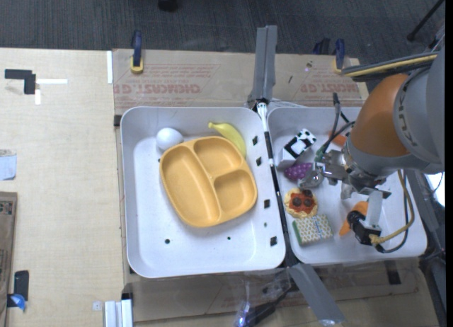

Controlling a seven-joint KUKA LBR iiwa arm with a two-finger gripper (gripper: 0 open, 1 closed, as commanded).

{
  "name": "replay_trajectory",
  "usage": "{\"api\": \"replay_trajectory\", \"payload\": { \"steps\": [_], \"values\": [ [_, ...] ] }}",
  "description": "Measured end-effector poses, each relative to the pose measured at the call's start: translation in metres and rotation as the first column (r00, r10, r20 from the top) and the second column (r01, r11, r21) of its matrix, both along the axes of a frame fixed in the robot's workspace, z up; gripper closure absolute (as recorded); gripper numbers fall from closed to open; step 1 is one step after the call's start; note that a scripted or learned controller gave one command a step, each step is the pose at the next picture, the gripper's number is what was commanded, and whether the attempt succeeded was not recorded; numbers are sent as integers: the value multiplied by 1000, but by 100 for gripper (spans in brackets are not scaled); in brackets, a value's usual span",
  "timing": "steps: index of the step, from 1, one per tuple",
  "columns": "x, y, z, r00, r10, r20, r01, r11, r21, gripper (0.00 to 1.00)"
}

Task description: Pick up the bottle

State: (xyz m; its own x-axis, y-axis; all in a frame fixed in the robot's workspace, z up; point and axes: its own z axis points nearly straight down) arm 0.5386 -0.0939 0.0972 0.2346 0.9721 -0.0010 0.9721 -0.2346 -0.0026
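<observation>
The approach step is judged to be in hand. The grey arm's two-finger gripper [327, 171] is seen right of centre, low in the right-hand shallow white bin [410, 244], just beside a purple plastic grape bunch [300, 171]. Its opening and any hold cannot be told. The bottle cannot be identified with certainty; a small orange object [352, 221] at lower right, partly covered by the arm, may be it. A confirmed target and a descent from above are called for next, since little room is left among the crowded toys and the bin walls.
</observation>
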Motion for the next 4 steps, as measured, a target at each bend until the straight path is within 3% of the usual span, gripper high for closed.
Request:
{"api": "replay_trajectory", "payload": {
  "steps": [1, 2, 4],
  "values": [
    [35, -36, -6, 997, 78, 0, -78, 997, -1, 0],
    [75, -26, -9, 985, 172, -14, -172, 985, 3, 0],
    [75, -26, -9, 985, 173, -14, -173, 985, 3, 0]
  ]
}}
